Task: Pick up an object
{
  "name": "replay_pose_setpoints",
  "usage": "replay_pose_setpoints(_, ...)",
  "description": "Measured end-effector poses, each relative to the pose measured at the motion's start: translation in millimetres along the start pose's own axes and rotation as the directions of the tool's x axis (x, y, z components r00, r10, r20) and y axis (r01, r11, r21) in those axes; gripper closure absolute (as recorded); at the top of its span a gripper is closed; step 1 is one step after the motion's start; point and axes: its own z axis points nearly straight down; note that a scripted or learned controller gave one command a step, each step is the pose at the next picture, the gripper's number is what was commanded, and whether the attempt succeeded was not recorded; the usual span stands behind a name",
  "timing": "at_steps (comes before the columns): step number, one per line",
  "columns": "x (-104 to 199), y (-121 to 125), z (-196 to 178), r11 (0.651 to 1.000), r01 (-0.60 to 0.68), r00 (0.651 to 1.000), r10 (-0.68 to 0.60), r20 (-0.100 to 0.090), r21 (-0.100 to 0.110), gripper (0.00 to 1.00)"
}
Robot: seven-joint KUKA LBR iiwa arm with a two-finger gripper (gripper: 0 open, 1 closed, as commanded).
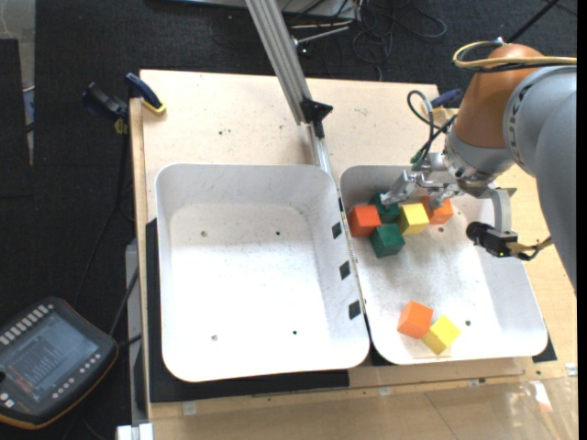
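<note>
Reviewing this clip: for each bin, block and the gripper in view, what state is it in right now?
Left shallow white bin: no blocks in it.
Right shallow white bin: holds all the blocks.
Orange cube, green cube, yellow cube: clustered at the far end.
Orange block: partly hidden beside the gripper.
Near orange cube, near yellow cube: side by side.
Gripper: low over the cluster.

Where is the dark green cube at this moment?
The dark green cube lies in the right white bin, in its upper left part, just below the orange cube and the yellow cube.
</note>
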Motion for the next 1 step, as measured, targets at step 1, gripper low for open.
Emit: replay_pose_setpoints(1, -1.5, 0.6, -9.4, 1.0, -0.002, 1.0, 0.002, 0.002, -0.003, 1.0)
